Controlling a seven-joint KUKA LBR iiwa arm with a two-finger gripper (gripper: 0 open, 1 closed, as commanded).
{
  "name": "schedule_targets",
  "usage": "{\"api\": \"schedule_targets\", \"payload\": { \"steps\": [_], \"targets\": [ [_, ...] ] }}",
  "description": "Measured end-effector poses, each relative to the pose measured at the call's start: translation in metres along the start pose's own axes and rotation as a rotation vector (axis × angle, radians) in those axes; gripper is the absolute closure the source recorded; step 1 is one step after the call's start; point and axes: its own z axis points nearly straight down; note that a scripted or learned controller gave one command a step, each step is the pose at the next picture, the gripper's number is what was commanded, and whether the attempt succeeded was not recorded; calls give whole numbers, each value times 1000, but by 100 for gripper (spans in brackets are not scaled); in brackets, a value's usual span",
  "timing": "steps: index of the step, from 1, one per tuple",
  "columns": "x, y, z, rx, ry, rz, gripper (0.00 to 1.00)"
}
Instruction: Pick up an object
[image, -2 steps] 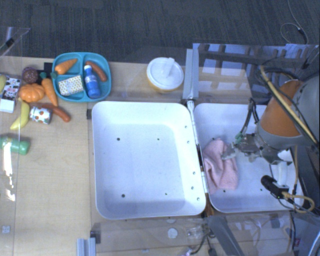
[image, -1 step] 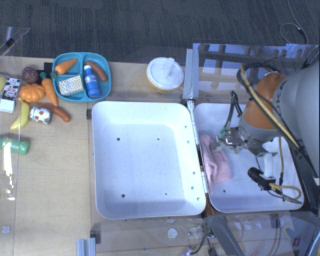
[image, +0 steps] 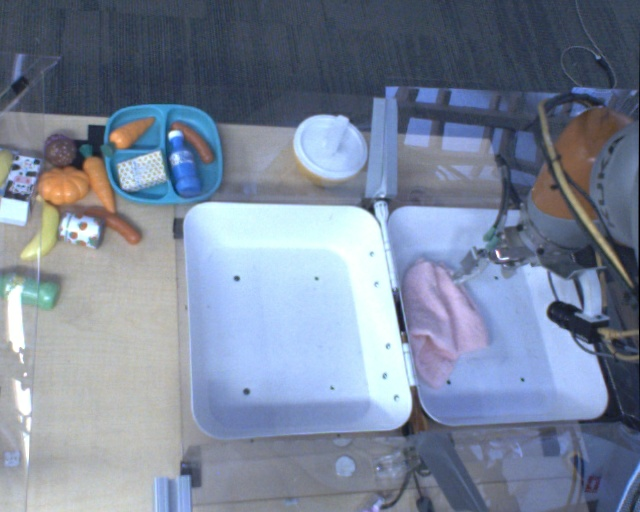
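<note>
A pink cloth (image: 442, 320) lies crumpled at the left side of the right bin (image: 540, 390). My gripper (image: 478, 261) hangs over the upper middle of that bin, just above and right of the cloth's top edge. Its thin fingers point left and down toward the cloth, and nothing is between them. The grey arm with its orange band (image: 580, 150) comes in from the right.
The left bin (image: 290, 320) sits beside the right one. On the bench at the far left are a blue divided plate (image: 163, 152) with toy food, loose toy vegetables and a banana (image: 42, 232). A white lidded cup (image: 331, 148) stands behind the bins.
</note>
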Motion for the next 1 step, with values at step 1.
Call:
{"api": "schedule_targets", "payload": {
  "steps": [1],
  "targets": [
    [57, -4, 28, -9, -2, -114, 0]
  ]
}}
